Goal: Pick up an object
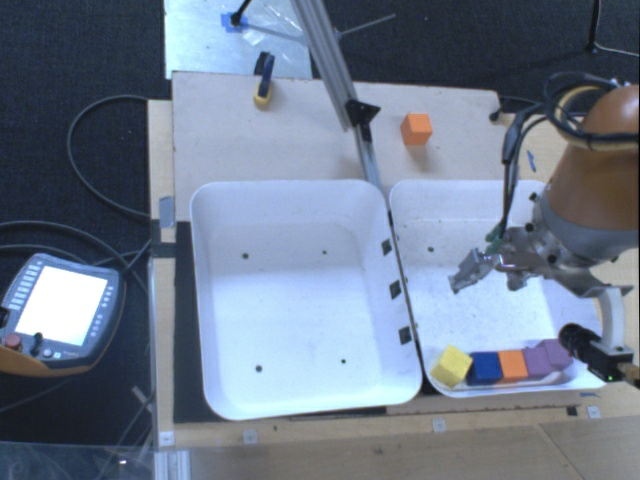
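Four small blocks lie in a row along the front wall of the right bin [420, 218]: a yellow block [451, 365], a blue block [486, 367], an orange block [513, 364] and a purple block [546, 357]. My gripper [492, 272] hangs over the middle of the right bin, behind and above the row. It is open, with nothing between its fingers. The orange-banded wrist [600, 168] reaches in from the right.
The left bin [210, 268] sits beside the right one, with black clips along their shared wall. An orange cube [417, 128] and a blue-and-yellow clamp [264, 78] rest on the board behind the bins. A slanted metal pole [330, 58] crosses above. A teach pendant [60, 308] lies at the far left.
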Motion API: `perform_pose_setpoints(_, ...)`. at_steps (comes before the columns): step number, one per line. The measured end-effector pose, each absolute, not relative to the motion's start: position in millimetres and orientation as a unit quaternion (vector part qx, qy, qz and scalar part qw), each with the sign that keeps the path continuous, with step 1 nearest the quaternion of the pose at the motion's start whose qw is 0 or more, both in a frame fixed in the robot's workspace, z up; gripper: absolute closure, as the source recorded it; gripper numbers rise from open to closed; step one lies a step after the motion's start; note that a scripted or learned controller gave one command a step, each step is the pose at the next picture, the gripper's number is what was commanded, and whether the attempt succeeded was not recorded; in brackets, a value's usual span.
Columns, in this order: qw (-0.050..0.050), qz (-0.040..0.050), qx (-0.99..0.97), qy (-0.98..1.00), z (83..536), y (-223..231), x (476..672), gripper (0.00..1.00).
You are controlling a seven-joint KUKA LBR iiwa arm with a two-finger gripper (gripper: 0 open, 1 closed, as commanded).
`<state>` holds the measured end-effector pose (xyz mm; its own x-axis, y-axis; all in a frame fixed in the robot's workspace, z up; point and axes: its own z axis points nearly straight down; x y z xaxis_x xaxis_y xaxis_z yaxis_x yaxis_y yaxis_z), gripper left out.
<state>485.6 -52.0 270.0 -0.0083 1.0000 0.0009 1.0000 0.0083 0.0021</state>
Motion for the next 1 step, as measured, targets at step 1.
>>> perform_pose_setpoints(1, 0.005, 0.0037, 0.705, 0.709, 410.8, -70.4, 494.1, 0.00)
